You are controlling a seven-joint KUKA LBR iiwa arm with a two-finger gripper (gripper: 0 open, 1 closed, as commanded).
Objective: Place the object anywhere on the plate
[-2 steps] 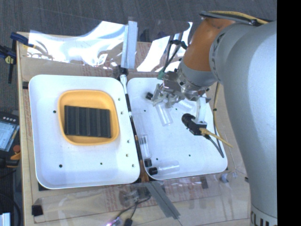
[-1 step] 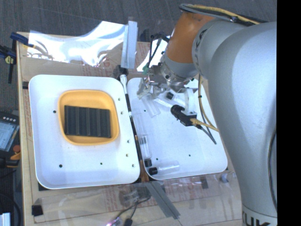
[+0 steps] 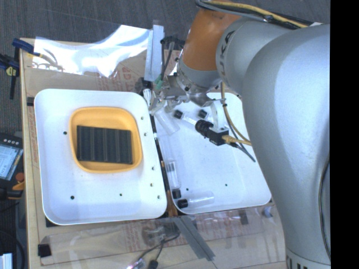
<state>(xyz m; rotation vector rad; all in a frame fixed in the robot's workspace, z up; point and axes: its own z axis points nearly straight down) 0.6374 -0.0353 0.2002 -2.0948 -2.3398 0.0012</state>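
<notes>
Hanging over the eleven o'clock corner of the right bin [image 3: 235, 178], the gripper [image 3: 161, 102] is pointing down close to the wall this bin is sharing with its neighbour. The wrist hardware is crowding it, so I cannot tell whether it is wide or narrow. Just at its four o'clock, a small tube [image 3: 180, 115], clear with a black end, is lying on the bin floor; it is too small to read well.

Toward six o'clock from there, a long tube [image 3: 171, 174], clear with a black cap, is lying along the bin's nine o'clock wall with the cap pointing to six. Just beside that cap, a bottom tube [image 3: 199, 198] is lying along the six o'clock wall, its dark end facing the seven o'clock corner.

The grey arm [image 3: 280, 94] is extending in from three o'clock, its orange band [image 3: 205, 38] sitting at the gripper's one o'clock.

At nine o'clock, the left bin [image 3: 56, 189] is carrying the yellow plate [image 3: 78, 119], which is holding a dark ribbed panel [image 3: 106, 143]. All three tubes are lying well apart from the plate. A foil sheet [image 3: 112, 46] is lying on the bench [image 3: 112, 242] at the left bin's twelve o'clock.
</notes>
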